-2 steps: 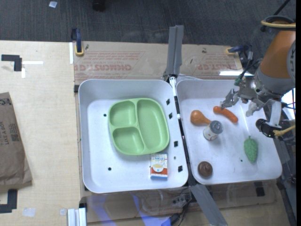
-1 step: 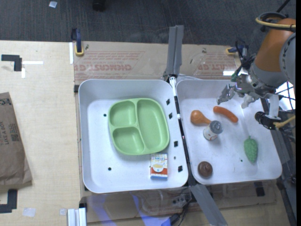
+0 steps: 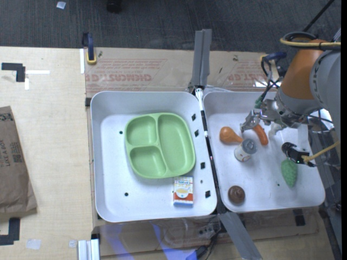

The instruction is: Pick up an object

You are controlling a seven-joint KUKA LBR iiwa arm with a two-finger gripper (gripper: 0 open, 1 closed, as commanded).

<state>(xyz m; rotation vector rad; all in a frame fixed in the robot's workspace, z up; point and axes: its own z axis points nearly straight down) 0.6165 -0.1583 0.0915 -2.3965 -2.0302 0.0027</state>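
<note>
- Reaching in from the right, the grey arm (image 3: 325, 85) with its orange band sets the pincer (image 3: 259, 124) low over the upper part of the right bin (image 3: 265, 183).
- Whether the pincer is open or closed cannot be told at this slant.
- A long orange piece (image 3: 262, 136) lies right at the pincer's tip, slanting down and to the right. I cannot tell whether it is gripped or only beside the tip.
- An orange pear-shaped thing (image 3: 230, 136) lies on the bin floor just to the left of the pincer, apart from it.
- A small grey-and-white round thing (image 3: 245, 149) sits just below the pincer, between the two orange things.
- A green lump (image 3: 289, 173) lies nearer the right wall, well below the pincer.
- A brown round thing (image 3: 236, 194) rests by the near rim.
- In the left bin (image 3: 108, 167) a green divided plate (image 3: 160, 144) lies flat, with a small carton (image 3: 184, 191) just below it.
- Both bins stand side by side on the pale worktop (image 3: 49, 145).
</note>
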